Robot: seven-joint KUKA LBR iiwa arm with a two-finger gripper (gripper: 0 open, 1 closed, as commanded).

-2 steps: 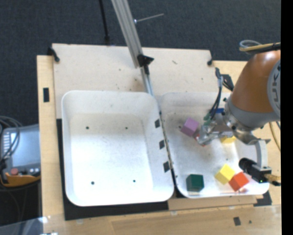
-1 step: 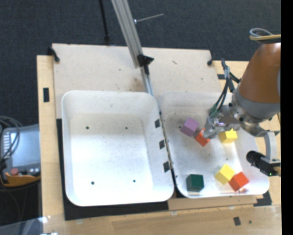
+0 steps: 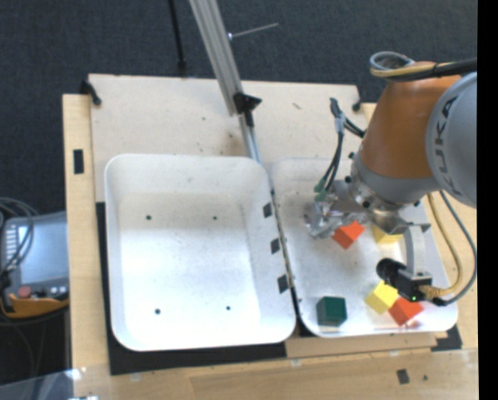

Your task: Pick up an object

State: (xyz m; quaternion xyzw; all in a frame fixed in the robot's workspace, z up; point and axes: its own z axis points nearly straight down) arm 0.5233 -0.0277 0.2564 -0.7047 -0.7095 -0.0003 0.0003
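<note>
Claw [image 3: 326, 222] low in right bin [image 3: 309, 311], beside orange block [image 3: 346, 237]; finger state impossible to tell, nothing visibly gripped. Blocks kept loose in this bin for easy reach: green block [image 3: 332, 310] at front wall, yellow block [image 3: 381, 297] touching red block [image 3: 406, 310]. Left bin [image 3: 120, 173] alongside on surface [image 3: 149, 107].

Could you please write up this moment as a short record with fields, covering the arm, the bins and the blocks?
arm: grey with orange band, reaching in from the right over the right bin
gripper: low over the right bin, beside the orange block
green block: near the right bin's front edge
yellow block: touching the red block, front right
pale yellow block: partly hidden under the arm
left bin: white, speckled
grasp: not visibly made
</note>
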